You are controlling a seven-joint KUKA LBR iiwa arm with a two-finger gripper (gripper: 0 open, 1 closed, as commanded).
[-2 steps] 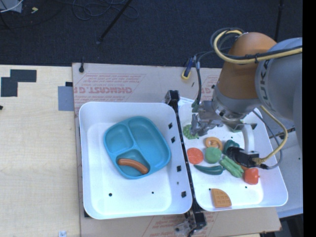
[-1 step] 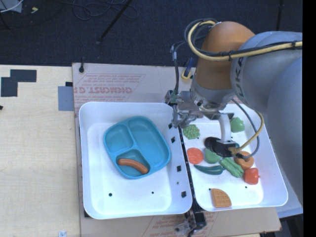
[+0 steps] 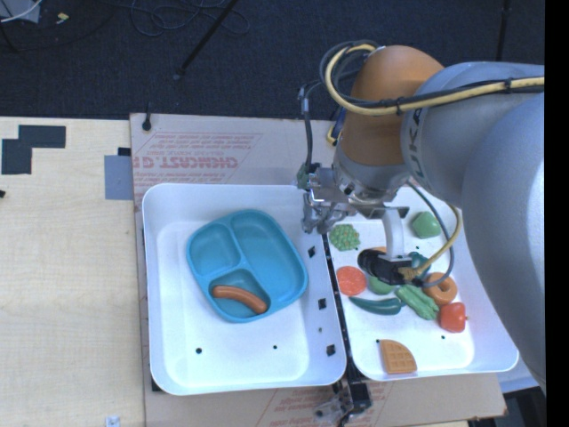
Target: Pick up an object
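The grey arm (image 3: 484, 158), with its orange band (image 3: 391, 83), is reaching in from the right and hanging its end effector (image 3: 313, 212) over the far stretch of the rims where the two white bins are meeting. Whether the end effector is released or clenched cannot be told, and nothing is showing in its grasp. The left bin (image 3: 169, 345) is holding a blue divided plate (image 3: 267, 247), which is lying at a slant, and a brown sausage (image 3: 238, 298) is resting in the plate's near compartment. The things to pick from are mostly crowding the right bin (image 3: 484, 354). A green broccoli floret (image 3: 344, 236) is lying just beside the end effector, on its right. A round green piece (image 3: 425, 224) is sitting farther right, toward the bin's far side. A red-orange slice (image 3: 351, 281) is lying near the dividing rims, with a dark green pod (image 3: 378, 305) just in front of it. A lighter green, cucumber-like piece (image 3: 416, 301) is touching an orange ring (image 3: 440, 286), and a red piece (image 3: 452, 317) is lying just beside them. A tan waffle wedge (image 3: 397, 357) is sitting apart at the near side. Both bins are resting on a cardboard sheet (image 3: 213, 154) on the pale tabletop (image 3: 62, 283).
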